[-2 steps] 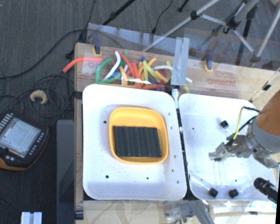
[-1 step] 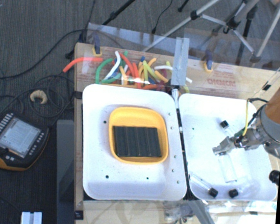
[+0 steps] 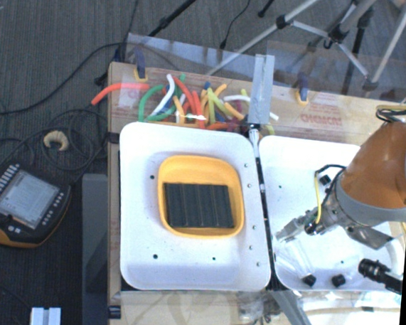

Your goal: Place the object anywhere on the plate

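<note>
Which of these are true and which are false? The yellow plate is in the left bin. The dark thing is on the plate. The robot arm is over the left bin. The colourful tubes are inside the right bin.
1. The yellow plate is in the left bin. True.
2. The dark ridged object lies on the plate. True.
3. The robot arm is over the left bin. False: it is over the right bin.
4. The colourful tubes are inside the right bin. False: they lie on the bench behind the left bin.
</note>
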Controlling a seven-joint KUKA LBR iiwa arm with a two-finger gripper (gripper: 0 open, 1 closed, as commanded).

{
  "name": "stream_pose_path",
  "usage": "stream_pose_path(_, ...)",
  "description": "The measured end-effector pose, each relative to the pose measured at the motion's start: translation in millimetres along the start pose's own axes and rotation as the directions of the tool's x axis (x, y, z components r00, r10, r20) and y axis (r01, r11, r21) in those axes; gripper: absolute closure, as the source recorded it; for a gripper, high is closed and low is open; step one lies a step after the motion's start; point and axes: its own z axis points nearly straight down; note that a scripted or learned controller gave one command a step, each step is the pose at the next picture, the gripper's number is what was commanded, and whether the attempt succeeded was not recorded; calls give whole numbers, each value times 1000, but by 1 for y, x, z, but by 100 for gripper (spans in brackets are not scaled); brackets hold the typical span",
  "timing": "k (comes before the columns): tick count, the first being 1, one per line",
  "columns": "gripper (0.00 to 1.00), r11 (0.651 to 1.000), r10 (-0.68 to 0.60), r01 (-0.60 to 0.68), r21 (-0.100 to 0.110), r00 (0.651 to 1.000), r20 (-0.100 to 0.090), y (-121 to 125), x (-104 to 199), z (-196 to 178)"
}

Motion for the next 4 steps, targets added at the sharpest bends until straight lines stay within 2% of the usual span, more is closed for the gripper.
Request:
stream_pose_path(1,100,978,-210,210,-3,978,4,9,19,-39)
stream_pose_path(2,100,882,-471,471,-1,882,2,13,29,-20)
stream_pose_path(3,100,794,-608,608,0,794,4,18,39,-17)
stream_pose_path(4,100,599,-801,801,0,599,3,34,74,-19)
